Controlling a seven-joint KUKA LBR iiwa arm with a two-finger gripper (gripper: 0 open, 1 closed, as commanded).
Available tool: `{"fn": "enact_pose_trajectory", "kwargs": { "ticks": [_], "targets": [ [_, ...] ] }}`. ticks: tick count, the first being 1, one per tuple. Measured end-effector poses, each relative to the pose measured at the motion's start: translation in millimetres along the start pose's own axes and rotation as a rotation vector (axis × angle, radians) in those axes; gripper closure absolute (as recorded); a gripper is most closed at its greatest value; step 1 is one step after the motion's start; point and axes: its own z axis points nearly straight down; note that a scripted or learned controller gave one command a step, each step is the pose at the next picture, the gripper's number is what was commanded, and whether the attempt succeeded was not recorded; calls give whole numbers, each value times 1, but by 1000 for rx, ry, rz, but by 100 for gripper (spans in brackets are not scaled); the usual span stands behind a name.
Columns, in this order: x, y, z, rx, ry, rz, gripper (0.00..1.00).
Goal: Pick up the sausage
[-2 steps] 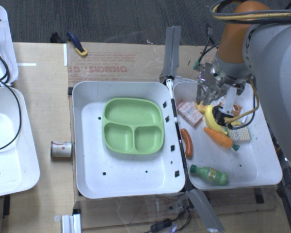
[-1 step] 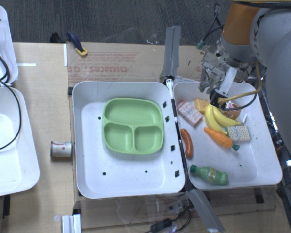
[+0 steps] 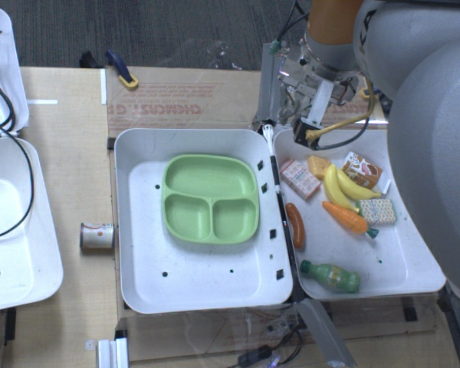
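The sausage (image 3: pixel 295 225) is a reddish-brown link lying lengthwise in the right bin (image 3: pixel 414 271), close against its left wall. My gripper (image 3: pixel 290 102) hangs over the far left corner of that bin, well beyond the sausage and apart from it, with nothing seen in it. Near the sausage lie a pink wafer box (image 3: pixel 300 179), a banana (image 3: pixel 337 186), a carrot (image 3: pixel 345 217) and a green bottle (image 3: pixel 331 276).
The left bin (image 3: pixel 138 267) holds a green divided plate (image 3: pixel 211 198). A snack packet (image 3: pixel 362 169) and a cracker (image 3: pixel 377 210) lie right of the banana. A small can (image 3: pixel 97 236) lies on the bench left of the bins. The bulky arm overhangs the right side.
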Motion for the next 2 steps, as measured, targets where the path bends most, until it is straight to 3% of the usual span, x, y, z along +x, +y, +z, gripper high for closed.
{"fn": "enact_pose_trajectory", "kwargs": {
  "ticks": [1,2],
  "targets": [
    [26,-57,39,2,-1,68,100],
    [92,-98,11,-1,0,-25,100]
  ]
}}
